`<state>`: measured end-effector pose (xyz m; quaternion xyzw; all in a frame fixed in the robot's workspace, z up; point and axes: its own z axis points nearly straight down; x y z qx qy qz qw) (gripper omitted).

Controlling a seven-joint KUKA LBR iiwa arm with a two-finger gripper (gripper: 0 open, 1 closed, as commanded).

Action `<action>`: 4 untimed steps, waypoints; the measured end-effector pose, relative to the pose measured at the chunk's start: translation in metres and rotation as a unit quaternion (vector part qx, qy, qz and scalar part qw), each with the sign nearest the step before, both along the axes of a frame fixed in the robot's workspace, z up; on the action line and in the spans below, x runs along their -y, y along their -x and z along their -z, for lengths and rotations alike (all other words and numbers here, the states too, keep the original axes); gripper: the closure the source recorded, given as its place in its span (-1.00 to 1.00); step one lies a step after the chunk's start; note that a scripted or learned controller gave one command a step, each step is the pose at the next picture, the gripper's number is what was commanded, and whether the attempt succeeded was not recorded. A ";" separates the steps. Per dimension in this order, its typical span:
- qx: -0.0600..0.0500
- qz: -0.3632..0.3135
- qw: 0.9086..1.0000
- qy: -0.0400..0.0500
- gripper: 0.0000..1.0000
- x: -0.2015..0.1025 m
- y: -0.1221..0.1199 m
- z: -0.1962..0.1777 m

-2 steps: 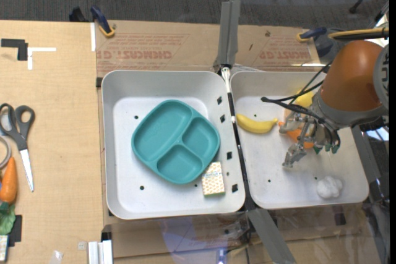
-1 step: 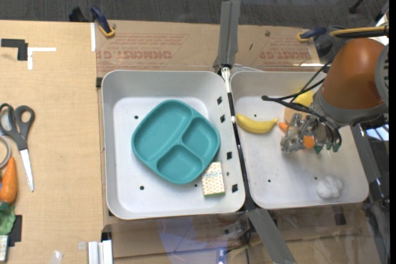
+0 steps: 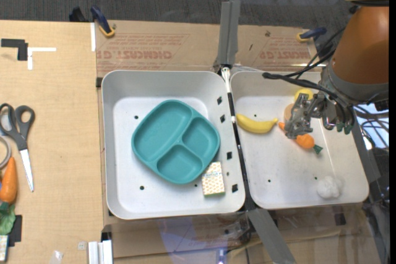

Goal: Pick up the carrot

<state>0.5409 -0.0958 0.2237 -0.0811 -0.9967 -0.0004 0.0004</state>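
In the right bin [image 3: 346,191] the carrot [image 3: 304,141] is seen just beside the claw [image 3: 298,122], with a banana [image 3: 255,124] and a white ball [image 3: 328,187]. The left bin [image 3: 114,151] is occupied by a teal divided plate [image 3: 176,141] and a small sponge [image 3: 213,179]. How the claw stands cannot be told.

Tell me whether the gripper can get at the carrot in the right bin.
Probably yes: the gripper hangs right beside the carrot, nothing lies on it, and the banana sits apart to its left.

Glossy white plastic bins [image 3: 117,151]; smooth teal plastic plate [image 3: 176,142]; matt wood bench [image 3: 49,96].
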 end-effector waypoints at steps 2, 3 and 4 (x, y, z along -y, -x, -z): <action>-0.002 0.135 0.991 0.000 -1.00 0.046 0.063 0.075; 0.001 0.020 1.000 0.000 -1.00 0.087 0.000 0.134; 0.002 -0.049 0.999 0.000 -1.00 0.064 -0.063 0.133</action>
